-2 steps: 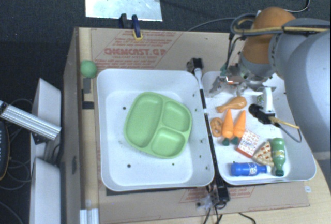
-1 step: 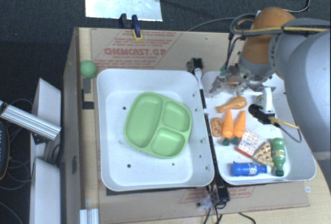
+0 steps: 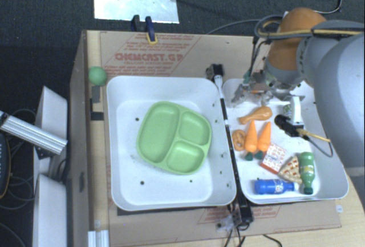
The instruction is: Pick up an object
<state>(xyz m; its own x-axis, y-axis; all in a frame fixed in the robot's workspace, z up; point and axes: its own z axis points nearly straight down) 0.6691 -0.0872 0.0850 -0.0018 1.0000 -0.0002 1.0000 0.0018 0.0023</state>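
Note:
My gripper (image 3: pixel 246 93) hangs over the far left corner of the right bin (image 3: pixel 336 183), with the grey arm and its orange band reaching in from the right. Just in front of it lies an orange toy drumstick (image 3: pixel 256 114). Nearer the front lie two carrots (image 3: pixel 258 137), an orange slice (image 3: pixel 238 138), a red-and-white box (image 3: pixel 274 156), a pizza slice (image 3: pixel 290 169), a green bottle (image 3: pixel 307 171) and a blue can (image 3: pixel 274 186). I see nothing held in the gripper.
The left bin (image 3: pixel 128 183) holds a green divided plate (image 3: pixel 174 137). A green ball (image 3: pixel 97 75) sits on the bench outside that bin's far left corner. Clamps (image 3: pixel 149 26) stand at the bench's far edge.

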